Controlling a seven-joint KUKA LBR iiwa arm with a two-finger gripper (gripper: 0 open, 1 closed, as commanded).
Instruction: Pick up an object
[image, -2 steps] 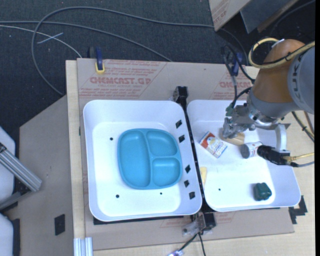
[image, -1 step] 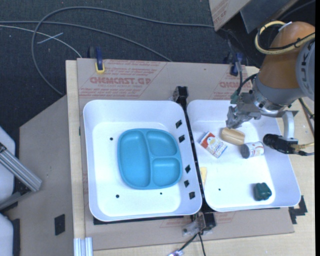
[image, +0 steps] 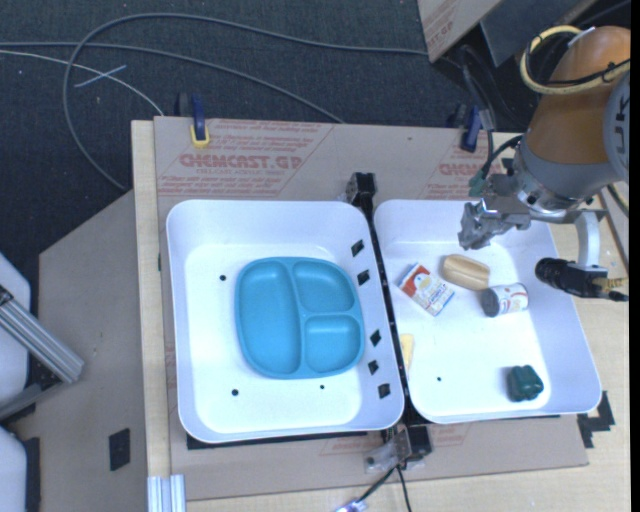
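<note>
Bread roll (image: 466, 270), tan and oblong, lies in the right bin (image: 560, 400) just below the end effector (image: 478, 228), nearest of the loose things to it. Its long axis runs roughly left to right across the view, so I'd guess a short drop and a slight shift downward in the view would put the tool over it. From where I look, I cannot tell how the end effector is set or whether it has hold of anything; it hangs over the bin's upper part.

Just left of the roll sits a small white and red carton (image: 427, 288), tilted, near enough to get nudged. To the roll's lower right lies a small white canister (image: 503, 298) with a grey cap, on its side. A dark green block (image: 523, 382) rests well apart, near the bin's lower right corner. The left bin (image: 200, 400) carries a blue divided plate (image: 298, 316) with 3 compartments. Both bins sit on the desk (image: 250, 150).
</note>
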